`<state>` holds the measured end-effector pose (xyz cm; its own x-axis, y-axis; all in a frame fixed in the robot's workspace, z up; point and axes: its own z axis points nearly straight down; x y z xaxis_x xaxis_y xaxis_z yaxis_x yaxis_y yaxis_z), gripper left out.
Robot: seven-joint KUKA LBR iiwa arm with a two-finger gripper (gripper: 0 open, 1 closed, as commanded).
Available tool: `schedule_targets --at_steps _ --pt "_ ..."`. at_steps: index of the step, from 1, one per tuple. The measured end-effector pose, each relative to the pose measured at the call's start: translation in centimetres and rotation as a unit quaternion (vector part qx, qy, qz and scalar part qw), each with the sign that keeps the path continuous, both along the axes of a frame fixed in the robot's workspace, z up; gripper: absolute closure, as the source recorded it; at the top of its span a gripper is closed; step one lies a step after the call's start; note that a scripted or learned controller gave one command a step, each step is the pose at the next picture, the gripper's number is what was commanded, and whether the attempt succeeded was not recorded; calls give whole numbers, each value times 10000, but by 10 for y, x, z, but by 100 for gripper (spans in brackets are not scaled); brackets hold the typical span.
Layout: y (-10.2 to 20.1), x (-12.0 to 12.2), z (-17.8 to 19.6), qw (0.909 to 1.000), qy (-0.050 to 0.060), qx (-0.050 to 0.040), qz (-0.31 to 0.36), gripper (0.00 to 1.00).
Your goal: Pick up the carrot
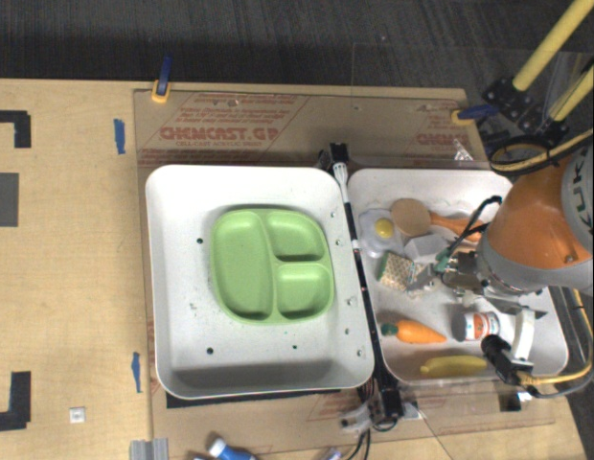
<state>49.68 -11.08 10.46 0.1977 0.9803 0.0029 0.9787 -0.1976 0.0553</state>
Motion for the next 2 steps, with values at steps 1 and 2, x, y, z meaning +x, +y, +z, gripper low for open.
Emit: schedule_targets --at_steps 1,2 --pt "12 -15 -16 9966 233 -24 796 0" --pt "14 -16 -15 9773 255 -55 2104 0"
